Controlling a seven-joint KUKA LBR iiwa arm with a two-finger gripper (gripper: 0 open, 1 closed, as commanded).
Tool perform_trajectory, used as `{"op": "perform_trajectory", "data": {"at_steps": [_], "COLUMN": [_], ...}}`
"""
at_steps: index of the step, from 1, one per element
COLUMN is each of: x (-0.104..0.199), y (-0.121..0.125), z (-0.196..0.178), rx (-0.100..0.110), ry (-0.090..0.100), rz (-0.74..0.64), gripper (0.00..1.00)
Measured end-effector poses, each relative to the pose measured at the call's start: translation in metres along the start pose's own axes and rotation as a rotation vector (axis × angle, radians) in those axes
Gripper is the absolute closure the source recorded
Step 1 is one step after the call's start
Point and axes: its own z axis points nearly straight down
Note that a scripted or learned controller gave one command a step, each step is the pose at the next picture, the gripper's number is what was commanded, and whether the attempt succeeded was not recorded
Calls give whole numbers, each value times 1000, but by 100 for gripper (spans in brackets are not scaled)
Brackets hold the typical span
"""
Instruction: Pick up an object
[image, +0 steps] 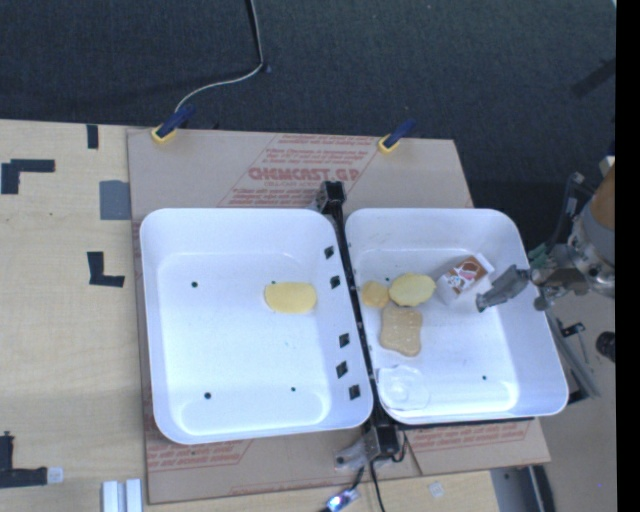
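Cardboard sheet (300, 175), brown and printed in red, lies flat beneath two shallow white plastic bins with rounded corners. Left of the black divider (345, 300) sits the left bin (170, 400), holding one smooth yellow oval (290, 297). Right of the divider, the right bin (530, 390) holds a tan bread-shaped slab (402, 331), a yellow oval (412, 290), a smaller yellow round (374, 294) nearest the divider, a clear lid (400, 385), and an orange-and-white packet (467, 273). Farthest from the divider, the grey gripper (497, 292) hangs over the right bin's edge beside the packet, nothing between its fingers; whether they stand apart cannot be told.
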Motion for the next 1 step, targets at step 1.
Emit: {"op": "perform_trajectory", "data": {"at_steps": [1], "x": [112], "y": [27], "z": [62], "rx": [5], "ry": [5], "rz": [-11], "gripper": [0]}}
